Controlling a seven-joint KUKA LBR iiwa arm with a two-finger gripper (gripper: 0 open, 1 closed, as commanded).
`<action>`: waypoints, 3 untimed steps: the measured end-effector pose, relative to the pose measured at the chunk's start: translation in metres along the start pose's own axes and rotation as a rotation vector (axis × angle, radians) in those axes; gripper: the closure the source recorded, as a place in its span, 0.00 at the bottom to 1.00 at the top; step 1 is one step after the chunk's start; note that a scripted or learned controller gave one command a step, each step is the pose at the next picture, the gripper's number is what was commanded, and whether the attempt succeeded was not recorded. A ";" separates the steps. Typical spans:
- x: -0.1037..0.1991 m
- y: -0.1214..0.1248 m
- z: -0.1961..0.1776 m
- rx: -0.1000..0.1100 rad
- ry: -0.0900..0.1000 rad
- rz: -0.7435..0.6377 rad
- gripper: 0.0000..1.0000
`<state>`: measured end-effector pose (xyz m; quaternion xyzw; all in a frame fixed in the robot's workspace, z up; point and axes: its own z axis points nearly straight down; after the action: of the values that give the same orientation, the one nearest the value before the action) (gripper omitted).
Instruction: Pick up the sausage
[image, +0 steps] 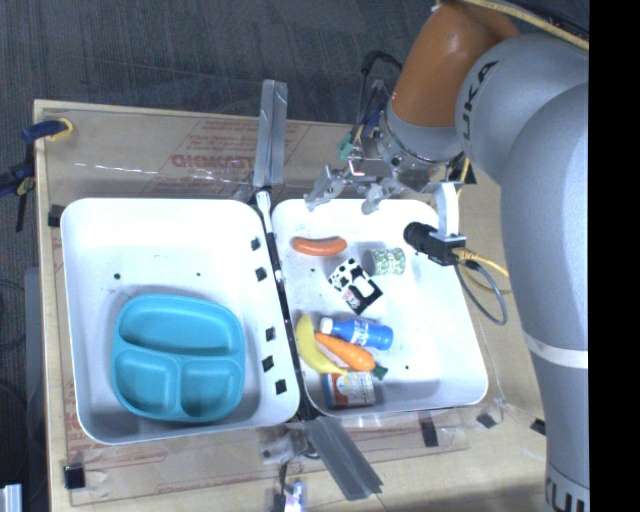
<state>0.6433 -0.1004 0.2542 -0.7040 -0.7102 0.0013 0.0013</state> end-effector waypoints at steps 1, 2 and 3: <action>-0.025 0.004 0.095 -0.001 0.000 -0.164 0.00; -0.051 0.011 0.154 -0.015 -0.005 -0.169 0.00; -0.052 0.012 0.142 -0.016 -0.006 -0.173 1.00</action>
<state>0.6549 -0.1521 0.1125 -0.6401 -0.7683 -0.0025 -0.0062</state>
